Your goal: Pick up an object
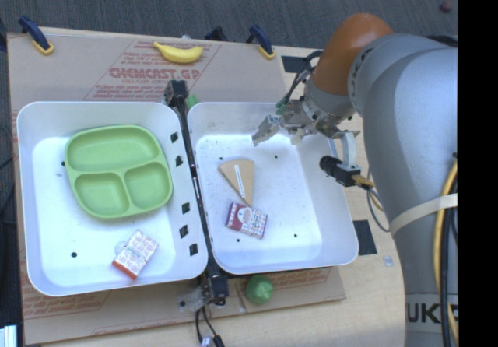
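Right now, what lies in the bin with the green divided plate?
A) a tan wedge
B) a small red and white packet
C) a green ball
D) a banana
B: the small red and white packet lies in the left bin just below the green divided plate.

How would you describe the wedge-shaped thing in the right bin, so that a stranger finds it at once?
Look at the right bin, the one next to the arm. Near its middle lies a tan wedge, like a cheese slice, its point toward the bin's front. Just below it is a red and white packet, which is rectangular and printed; the wedge is plain.
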`<state>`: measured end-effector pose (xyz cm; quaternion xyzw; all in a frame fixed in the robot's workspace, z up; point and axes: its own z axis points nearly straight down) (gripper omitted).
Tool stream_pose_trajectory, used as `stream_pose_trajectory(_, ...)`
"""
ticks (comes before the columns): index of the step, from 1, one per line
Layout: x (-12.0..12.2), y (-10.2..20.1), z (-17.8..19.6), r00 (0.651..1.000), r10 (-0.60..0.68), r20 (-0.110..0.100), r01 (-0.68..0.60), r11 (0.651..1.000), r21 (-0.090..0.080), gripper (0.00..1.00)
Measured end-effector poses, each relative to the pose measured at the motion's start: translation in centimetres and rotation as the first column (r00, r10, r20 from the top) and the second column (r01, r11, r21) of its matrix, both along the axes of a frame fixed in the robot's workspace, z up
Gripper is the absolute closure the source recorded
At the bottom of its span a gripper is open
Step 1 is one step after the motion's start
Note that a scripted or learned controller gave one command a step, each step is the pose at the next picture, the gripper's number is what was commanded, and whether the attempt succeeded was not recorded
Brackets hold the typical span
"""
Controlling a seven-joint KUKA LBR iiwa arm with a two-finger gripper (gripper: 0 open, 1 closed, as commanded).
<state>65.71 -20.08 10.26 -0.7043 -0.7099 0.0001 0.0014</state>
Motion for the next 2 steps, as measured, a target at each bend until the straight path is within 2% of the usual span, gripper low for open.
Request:
stream_pose_trajectory(1,-6.7,2.5,12.2,1.000,-0.004,0.004,0.004,1.000,-0.003,0.00)
stream_pose_trajectory(2,-17.8,-0.3,6.1,1.000,-0.003,-0.002,0.003,1.000,-0.002,0.00)
